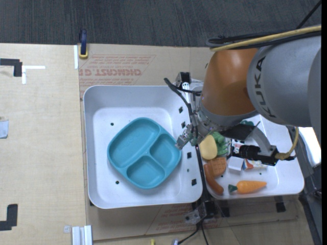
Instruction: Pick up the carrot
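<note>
The carrot [249,187], orange with a green stub at its left end, lies on its side near the front edge of the right bin [286,180]. The arm's orange band and grey wrist hang over the back left of that bin. A small metallic part of my gripper [185,138] pokes out below the wrist, at the divider between the two bins. It is well to the left of the carrot and further back, and not touching it. The wrist hides most of the gripper.
A blue divided plate [144,152] lies in the left bin [97,152]. Left of the carrot in the right bin lie a yellow rounded toy [208,148], a green toy [221,142], an orange-brown piece [217,166], a reddish sausage [212,184] and a small white box [239,164].
</note>
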Tool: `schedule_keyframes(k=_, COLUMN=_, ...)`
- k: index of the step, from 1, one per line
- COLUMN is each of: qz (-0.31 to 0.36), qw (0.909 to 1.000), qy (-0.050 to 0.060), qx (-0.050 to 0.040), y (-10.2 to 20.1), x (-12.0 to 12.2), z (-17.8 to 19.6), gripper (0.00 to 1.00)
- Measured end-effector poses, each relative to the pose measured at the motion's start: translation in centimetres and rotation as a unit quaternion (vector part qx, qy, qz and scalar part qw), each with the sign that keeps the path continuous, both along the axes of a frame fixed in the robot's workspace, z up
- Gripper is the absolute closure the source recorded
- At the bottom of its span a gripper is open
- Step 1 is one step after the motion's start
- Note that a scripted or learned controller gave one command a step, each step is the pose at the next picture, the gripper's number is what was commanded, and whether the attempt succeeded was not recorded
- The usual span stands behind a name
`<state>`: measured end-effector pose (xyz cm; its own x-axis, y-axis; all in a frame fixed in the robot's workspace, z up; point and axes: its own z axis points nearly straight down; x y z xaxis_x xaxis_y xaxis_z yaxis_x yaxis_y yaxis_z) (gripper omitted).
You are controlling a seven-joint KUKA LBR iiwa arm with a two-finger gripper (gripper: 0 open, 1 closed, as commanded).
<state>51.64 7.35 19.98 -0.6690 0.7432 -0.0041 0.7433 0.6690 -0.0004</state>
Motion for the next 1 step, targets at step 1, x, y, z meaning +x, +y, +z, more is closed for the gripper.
schedule_keyframes(k=1, qz=0.174, qw=0.9847, qy=0.001, qx=0.0007, y=-5.66, x=-1.78, z=-0.83, gripper=1.00)
